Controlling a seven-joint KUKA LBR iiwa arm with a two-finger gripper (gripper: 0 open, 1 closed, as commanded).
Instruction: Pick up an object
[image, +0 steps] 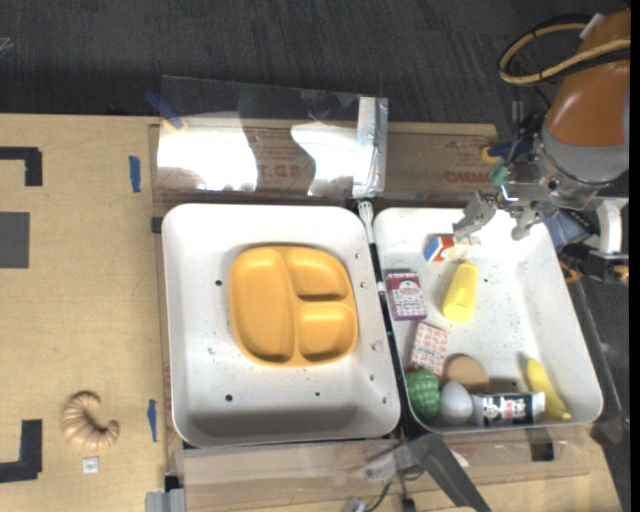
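Nearest the lens, along the right bin's (570, 300) front wall: green knobbly ball (423, 392), grey bulb-shaped piece (456, 402) touching a black-and-white tube (508, 407) lying on its side, yellow banana-like piece (545, 387) at the tube's right end, brown round lump (467, 370) just behind the grey piece. Off to the left on the tan bench top (70, 300), well apart from both bins: pale curled shell-like toy (90, 420) beside a small white tag (91, 464). Farther back in the right bin: red-patterned card (430, 348), then dark red packet (405, 295) against the left wall, then yellow bottle (461, 290) lying near mid-bin. In the left bin (190, 300): orange divided tray (293, 303), three compartments, flat at centre. Beyond the bottle, near the right bin's back wall: small red, white and blue item (439, 246). Above that back-right corner: gripper (497, 218), fingers spread apart, nothing between them, left fingertip just beside the red, white and blue item, contact unclear. Behind it: orange-banded arm (590, 110) with yellow cable (540, 45) looped over it. Farthest back: shiny clear plastic sheet (270, 150) over cardboard behind the left bin.
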